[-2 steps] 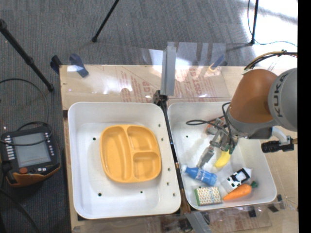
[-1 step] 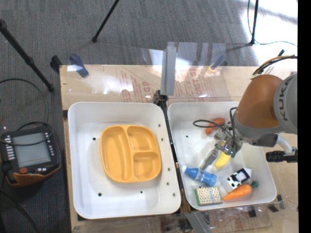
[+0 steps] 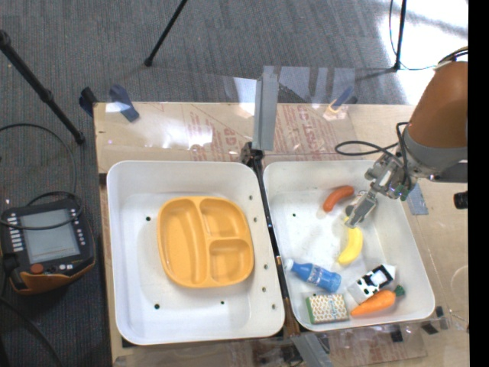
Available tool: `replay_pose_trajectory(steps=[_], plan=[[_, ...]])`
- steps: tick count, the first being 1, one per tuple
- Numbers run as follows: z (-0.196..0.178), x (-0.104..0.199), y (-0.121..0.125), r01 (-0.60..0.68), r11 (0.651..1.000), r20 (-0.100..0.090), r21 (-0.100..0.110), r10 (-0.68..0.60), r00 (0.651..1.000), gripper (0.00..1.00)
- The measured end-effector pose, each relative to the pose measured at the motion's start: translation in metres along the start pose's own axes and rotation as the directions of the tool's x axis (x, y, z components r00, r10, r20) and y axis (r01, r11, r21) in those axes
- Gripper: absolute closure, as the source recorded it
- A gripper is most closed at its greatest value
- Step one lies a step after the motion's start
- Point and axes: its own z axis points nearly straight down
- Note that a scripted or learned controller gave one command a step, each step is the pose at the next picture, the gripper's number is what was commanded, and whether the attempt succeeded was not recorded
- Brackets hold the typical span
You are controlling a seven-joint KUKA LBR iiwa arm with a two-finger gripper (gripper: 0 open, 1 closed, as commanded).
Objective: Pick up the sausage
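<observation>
Pincer above right bin, just beside sausage

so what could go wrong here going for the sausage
1. The tool sits between the sausage and the banana, nearer the banana's top end; a drop from here could catch the banana instead.
2. The sausage is small and rounded, so it may roll or slip aside when touched.
3. It lies fairly near the right bin's back wall, which could crowd the approach.

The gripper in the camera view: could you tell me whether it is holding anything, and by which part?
Nothing is held. The gripper hovers in the right bin, between the sausage and the banana, gripping neither.
</observation>
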Motion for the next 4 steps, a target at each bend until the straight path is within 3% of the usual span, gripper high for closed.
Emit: replay_pose_trajectory(steps=[1, 2, 3, 4], plan=[[0.077, -0.014, 0.004, -0.100, 0.995, -0.003, 0.001, 0.100, 0.995, 0.00], [-0.038, 0.010, 0.016, -0.249, 0.969, -0.001, 0.002, 0.249, 0.969, 0.00], [0.068, 0.002, 0.031, -0.250, 0.968, 0.000, 0.001, 0.250, 0.968, 0.00], [0.077, -0.013, 0.018, -0.335, 0.942, -0.002, 0.003, 0.335, 0.942, 0.00]])
